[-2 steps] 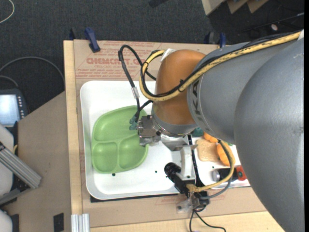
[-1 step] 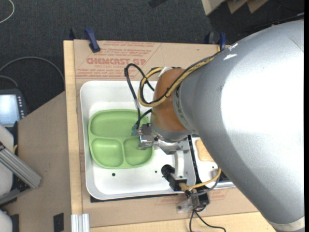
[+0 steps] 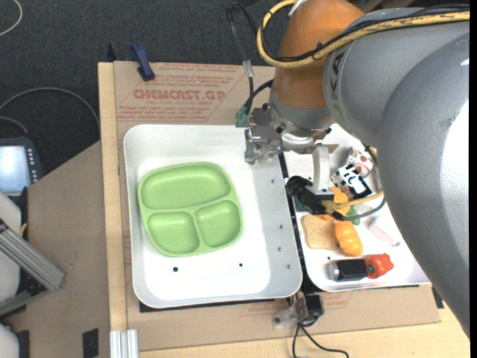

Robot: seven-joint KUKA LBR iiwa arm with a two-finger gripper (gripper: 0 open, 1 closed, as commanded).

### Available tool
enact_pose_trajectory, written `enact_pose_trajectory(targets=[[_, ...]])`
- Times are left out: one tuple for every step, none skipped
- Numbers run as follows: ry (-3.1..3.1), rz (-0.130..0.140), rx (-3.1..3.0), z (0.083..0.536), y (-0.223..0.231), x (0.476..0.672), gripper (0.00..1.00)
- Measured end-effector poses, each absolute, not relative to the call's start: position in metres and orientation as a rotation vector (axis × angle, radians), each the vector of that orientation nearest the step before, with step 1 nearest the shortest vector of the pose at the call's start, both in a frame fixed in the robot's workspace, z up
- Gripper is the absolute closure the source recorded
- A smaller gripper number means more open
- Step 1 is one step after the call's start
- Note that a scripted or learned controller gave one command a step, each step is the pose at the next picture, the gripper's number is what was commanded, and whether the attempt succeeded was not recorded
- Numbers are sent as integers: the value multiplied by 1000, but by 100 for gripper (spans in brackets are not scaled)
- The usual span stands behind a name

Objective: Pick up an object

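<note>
My gripper (image 3: 256, 149) hangs over the far right corner of the left bin (image 3: 261, 274), just beside the wall between the two bins; nothing shows between its tips. The right bin (image 3: 320, 280) holds a slice of toast (image 3: 317, 233), an orange vegetable-like piece (image 3: 347, 238) lying partly on it, a red pepper-like piece (image 3: 379, 263) and a black cylinder (image 3: 346, 270) at the near edge. A white and black patterned item (image 3: 352, 177) lies farther back, partly hidden by the arm.
A green divided plate (image 3: 190, 207) fills the middle of the left bin. The big grey arm (image 3: 402, 103) covers the right bin's far and right parts. A cardboard sheet (image 3: 179, 88) lies behind the bins.
</note>
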State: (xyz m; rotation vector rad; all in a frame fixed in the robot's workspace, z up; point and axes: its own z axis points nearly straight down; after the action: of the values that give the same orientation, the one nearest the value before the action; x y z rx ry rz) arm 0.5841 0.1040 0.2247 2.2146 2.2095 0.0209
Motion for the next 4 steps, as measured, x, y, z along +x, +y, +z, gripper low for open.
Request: enact_pose_trajectory(targets=[[2226, -4, 2222, 221, 124, 557, 100], [2220, -15, 2230, 118, 95, 580, 100], [2231, 14, 2211, 259, 173, 502, 100], [2220, 21, 2214, 369, 175, 507, 100]])
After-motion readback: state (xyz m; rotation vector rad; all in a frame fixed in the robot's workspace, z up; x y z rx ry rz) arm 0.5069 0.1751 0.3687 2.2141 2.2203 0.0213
